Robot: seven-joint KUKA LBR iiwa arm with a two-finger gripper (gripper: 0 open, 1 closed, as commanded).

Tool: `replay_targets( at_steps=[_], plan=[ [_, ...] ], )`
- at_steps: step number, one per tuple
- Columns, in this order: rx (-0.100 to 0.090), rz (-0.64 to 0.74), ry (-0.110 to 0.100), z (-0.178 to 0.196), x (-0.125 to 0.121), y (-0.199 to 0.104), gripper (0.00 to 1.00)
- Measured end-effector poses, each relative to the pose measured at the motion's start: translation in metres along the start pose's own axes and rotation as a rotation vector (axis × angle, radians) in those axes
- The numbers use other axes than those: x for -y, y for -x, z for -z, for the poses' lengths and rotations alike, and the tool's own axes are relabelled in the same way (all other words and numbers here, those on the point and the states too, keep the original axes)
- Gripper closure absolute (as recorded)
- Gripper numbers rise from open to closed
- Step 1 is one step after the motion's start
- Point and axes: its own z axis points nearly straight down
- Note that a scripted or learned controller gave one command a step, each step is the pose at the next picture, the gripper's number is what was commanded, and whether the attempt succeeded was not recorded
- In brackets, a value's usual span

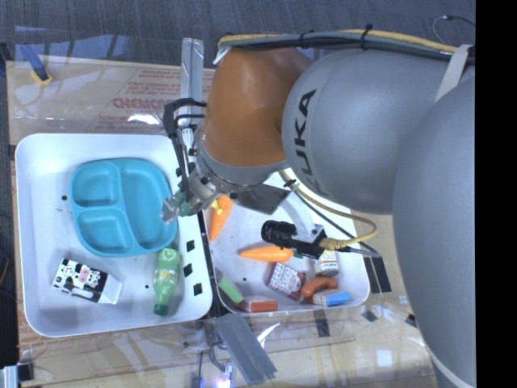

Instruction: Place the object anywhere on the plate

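The arm [347,136] reaches over the wall between the two bins, and its jaws hang right at the near-right rim of the blue plate [113,191]. The plate lies in the far half of the left bin [40,241]. Whether the jaws are spread or pressed together cannot be told, as the wrist shadows them. A small greenish bit [187,208] shows at their tip, just beside the plate's rim. It may be the object to place, but I cannot tell whether it is actually pinched.

The step in hand looks like the carry-over and release. To do it well, the tip should travel further toward the left bin's left edge, so that it stands over one of the plate's compartments and not over the rim. A drop at the rim could tip the object off toward the green bottle [166,280] near the bin's front edge. The release should be made low, and the lift afterwards straight up, so the plate is not nudged. The packet [81,279] in the front-left corner and the carrot [266,255] in the right bin [246,231] are well out of the way.
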Motion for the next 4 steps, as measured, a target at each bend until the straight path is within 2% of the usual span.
replay_targets(
  at_steps=[1,2,3,4],
  plan=[
    [0.000,0.000,0.000,0.000,0.000,0.000,0.00],
    [0.001,0.006,-0.001,0.010,-0.001,0.000,1.00],
    [0.001,0.007,-0.001,0.010,-0.001,-0.001,0.00],
    [0.001,0.013,-0.002,0.019,-0.001,0.000,1.00]
  ],
)
